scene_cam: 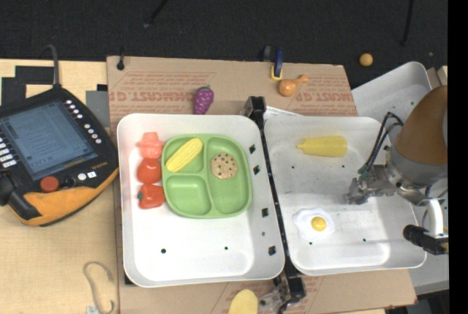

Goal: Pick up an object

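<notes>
gripper [360, 190] low in right bin [344, 255], finger state can't tell. yellow corn [322, 146] at its 11 o'clock, long axis 3-to-9. fried egg [316, 223] at 8 o'clock.

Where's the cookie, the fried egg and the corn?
cookie [224, 166], camera view, on its middle.
fried egg [318, 223], camera view, on the yolk.
corn [183, 154], camera view, on the middle of the cob.
</notes>
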You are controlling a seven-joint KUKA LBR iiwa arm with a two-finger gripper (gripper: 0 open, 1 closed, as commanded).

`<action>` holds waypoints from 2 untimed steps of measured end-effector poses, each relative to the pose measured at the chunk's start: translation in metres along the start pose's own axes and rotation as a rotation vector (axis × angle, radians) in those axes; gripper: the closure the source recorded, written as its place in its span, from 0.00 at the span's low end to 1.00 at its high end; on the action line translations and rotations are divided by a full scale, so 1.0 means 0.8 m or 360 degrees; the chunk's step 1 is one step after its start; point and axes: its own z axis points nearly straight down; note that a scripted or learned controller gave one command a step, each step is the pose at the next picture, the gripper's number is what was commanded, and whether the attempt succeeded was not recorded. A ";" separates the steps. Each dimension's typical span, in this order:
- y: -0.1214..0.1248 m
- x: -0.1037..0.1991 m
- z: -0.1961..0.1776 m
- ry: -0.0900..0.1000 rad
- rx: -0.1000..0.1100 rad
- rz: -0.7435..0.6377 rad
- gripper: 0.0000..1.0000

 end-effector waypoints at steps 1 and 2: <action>-0.007 -0.004 -0.076 -0.0003 -0.0004 0.0003 1.00; -0.006 -0.004 -0.156 -0.0004 -0.0008 0.0000 1.00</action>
